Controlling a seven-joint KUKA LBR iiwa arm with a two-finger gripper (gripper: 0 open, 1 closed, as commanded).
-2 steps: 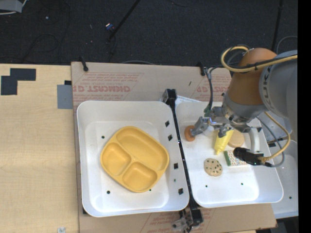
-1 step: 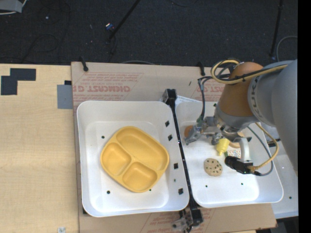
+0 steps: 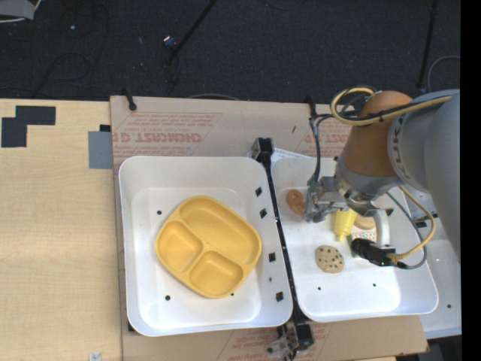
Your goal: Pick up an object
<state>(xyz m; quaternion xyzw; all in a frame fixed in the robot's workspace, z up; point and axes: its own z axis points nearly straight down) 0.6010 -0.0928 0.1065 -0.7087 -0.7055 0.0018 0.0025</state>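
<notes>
Down in the right bin [image 3: 361, 292], the tool [image 3: 327, 207] sits beside a yellow piece [image 3: 343, 223]; grip unclear.

A yellow plastic plate with three compartments [image 3: 208, 245] lies flat and right way up in the left white bin [image 3: 143, 307], turned askew to its walls. In the right white bin [image 3: 376, 303] a round tan cookie with dark chips [image 3: 329, 259] lies flat near the middle. Well apart from it, an orange-brown rounded lump [image 3: 295, 200] sits near the bin's left wall, and a small yellow object [image 3: 343, 222] stands just above the cookie, partly hidden.
</notes>
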